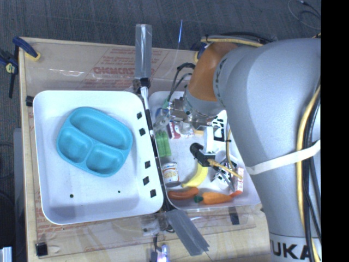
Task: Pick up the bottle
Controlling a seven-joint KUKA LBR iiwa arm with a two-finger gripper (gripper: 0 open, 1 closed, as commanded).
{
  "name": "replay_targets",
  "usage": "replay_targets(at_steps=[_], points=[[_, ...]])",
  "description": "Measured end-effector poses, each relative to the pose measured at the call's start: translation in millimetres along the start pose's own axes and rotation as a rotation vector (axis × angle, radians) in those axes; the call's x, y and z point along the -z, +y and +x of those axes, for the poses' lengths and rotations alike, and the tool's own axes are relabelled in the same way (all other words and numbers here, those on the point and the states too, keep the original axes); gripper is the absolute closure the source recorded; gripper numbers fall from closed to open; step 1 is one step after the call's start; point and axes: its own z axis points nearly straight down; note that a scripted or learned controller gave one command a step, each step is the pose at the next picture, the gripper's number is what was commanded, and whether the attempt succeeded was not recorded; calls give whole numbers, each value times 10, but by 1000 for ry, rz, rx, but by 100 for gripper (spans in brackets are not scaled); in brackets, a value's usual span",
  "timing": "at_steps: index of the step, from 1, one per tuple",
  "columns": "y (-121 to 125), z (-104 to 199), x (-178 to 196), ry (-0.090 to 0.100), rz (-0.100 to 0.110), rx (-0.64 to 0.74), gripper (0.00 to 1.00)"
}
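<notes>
**A:** Where do you put the bottle (163,142) right now?

**B:** You find it in the right bin (248,198), hard against the left wall, just below centre frame. It's green with a clear top end, lying lengthwise along the divider. The gripper (175,120) sits over its upper end, in the bin's upper left part.

**A:** Can you say what the fingers are doing?

**B:** No. You can't tell whether they are wide, narrow or around anything; metal, cables and the clear bottle top blur together there. I wouldn't call it held.

**A:** What could go wrong from here?

**B:** You have a bottle pinned beside the bin wall, so one finger may land on the rim or the wall rather than slide beside it. I'd also guess a round, smooth body could roll or squirt out of a pinch near its end. The small jar (170,173) lies just below the bottle, with the banana (197,177) and carrot (211,198) near; a sideways nudge could jostle them.

**A:** Anything hidden?

**B:** You lose the right side of that bin under the arm (272,108). The blue tray (95,141) in the left bin (49,201) is plain to see, mid-left.
</notes>
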Motion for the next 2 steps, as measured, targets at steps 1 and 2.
replay_targets(at_steps=[1,2], points=[[346,-81,-40,7,32,238,0],[357,-84,71,2,30,245,100]])
